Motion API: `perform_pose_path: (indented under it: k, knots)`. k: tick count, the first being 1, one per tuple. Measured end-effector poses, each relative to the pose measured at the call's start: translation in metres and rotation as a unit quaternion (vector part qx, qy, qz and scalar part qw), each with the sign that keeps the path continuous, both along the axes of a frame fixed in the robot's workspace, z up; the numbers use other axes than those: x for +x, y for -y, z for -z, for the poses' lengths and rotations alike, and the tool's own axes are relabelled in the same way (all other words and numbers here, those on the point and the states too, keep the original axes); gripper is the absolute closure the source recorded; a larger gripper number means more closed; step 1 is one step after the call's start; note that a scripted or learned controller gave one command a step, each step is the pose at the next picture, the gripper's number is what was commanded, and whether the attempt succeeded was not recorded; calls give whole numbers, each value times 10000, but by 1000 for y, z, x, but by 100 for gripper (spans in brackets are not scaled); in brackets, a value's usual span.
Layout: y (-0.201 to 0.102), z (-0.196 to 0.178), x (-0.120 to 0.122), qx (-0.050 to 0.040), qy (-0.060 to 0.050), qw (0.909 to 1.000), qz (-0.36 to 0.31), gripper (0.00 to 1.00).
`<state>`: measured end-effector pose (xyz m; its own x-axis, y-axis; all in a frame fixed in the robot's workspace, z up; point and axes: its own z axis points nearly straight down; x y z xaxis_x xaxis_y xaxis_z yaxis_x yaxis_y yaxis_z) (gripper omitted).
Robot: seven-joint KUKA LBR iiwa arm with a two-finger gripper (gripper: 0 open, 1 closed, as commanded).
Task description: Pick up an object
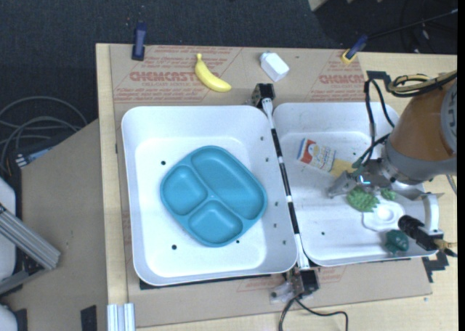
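Your claw [361,183] is down in the right bin [320,250], right over a green toy [361,199]; whether it grips, you can't tell. A white carton [314,154] lies just left. The blue tray [211,194] sits in the left bin [138,177].
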<state>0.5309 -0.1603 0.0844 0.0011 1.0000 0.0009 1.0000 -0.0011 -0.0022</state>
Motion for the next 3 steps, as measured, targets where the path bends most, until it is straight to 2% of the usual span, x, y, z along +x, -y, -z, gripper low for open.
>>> perform_pose_path:
  k: [1, 2, 3]
  knots:
    - [-12, 0, -32, 0, 4, 10000, -4, 0]
    - [-11, -10, -32, -10, 17, 10000, 5, 100]
    - [-78, -101, -8, -2, 20, 10000, -13, 100]
